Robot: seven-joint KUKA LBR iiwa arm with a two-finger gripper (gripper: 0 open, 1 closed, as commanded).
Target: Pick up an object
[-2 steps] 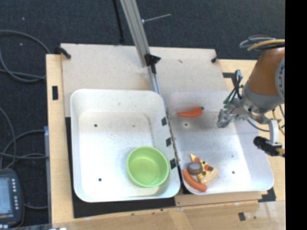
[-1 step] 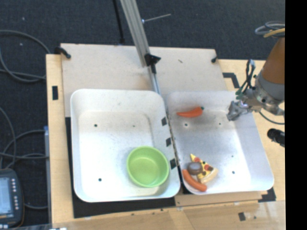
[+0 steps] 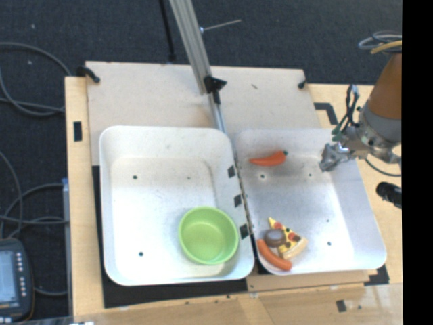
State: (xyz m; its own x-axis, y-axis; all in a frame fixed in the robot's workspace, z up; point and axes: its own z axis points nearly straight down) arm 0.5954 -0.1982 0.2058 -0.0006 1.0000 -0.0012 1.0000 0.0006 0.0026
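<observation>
Toy food sits low — gripper near chili.

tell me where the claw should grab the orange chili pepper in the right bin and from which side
Probably across the middle of the orange chili pepper, coming straight down. It lies flat and alone on the right bin floor, long axis left-right with its green stem to the right, so closing across its narrow width looks easiest.
</observation>
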